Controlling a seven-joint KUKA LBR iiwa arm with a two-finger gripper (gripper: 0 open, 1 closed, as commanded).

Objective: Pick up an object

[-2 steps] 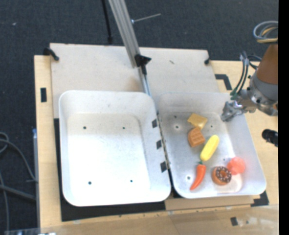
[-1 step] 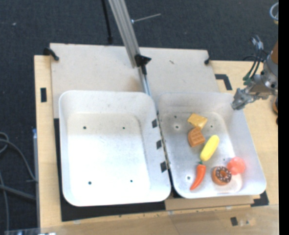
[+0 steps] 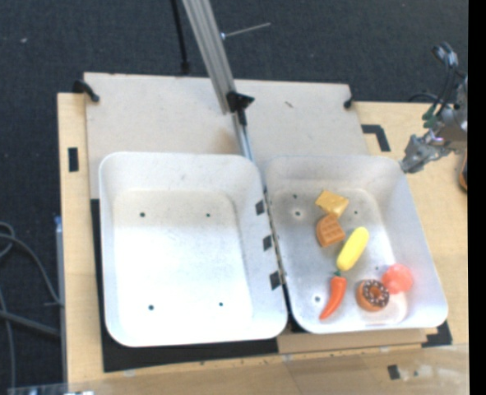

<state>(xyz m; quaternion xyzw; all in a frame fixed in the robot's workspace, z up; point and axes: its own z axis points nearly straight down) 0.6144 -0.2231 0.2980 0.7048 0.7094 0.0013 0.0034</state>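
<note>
The right bin holds several toy foods. A yellow cheese wedge lies near its middle, with a brown waffle piece just below it. Beside the waffle is a yellow banana-like piece. Toward the front lie an orange-red pepper, a chocolate donut and a pink-red fruit. My gripper hangs at the right edge of the view, above the bin's back right corner and apart from every object. Nothing is visibly held in it.
The left bin sits beside the right one. A slanted metal post rises from the back, between the bins. Cables lie on the dark floor to the left.
</note>
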